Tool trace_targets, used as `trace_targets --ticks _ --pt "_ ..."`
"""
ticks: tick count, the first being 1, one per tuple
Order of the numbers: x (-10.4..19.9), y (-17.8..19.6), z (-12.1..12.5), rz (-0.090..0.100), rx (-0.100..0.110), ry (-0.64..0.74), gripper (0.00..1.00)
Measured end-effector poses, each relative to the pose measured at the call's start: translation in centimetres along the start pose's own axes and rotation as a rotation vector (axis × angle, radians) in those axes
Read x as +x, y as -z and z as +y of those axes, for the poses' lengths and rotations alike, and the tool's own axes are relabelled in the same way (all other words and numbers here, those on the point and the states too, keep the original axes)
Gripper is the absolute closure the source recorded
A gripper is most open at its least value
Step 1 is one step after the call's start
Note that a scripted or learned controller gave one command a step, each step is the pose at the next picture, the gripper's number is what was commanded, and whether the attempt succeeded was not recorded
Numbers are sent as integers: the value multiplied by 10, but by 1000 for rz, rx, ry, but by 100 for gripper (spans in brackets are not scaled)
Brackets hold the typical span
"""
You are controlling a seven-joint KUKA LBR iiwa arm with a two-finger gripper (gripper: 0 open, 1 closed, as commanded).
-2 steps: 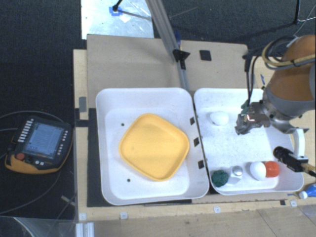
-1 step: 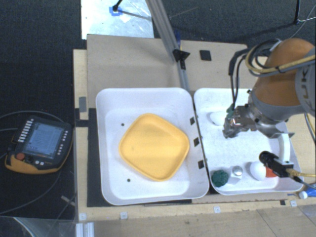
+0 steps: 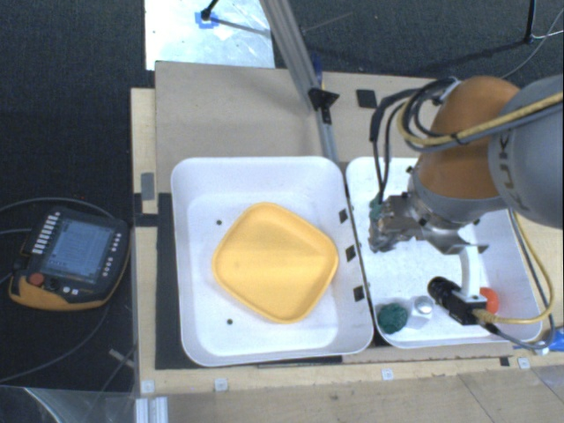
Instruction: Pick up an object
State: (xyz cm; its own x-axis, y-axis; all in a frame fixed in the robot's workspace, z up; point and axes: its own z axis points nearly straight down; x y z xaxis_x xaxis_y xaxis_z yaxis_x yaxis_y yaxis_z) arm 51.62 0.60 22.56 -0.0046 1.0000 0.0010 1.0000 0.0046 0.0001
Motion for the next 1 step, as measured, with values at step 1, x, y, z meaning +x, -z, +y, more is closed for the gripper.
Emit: trace_targets --ticks 1 --pt "43 0 -5 0 -1 0 100"
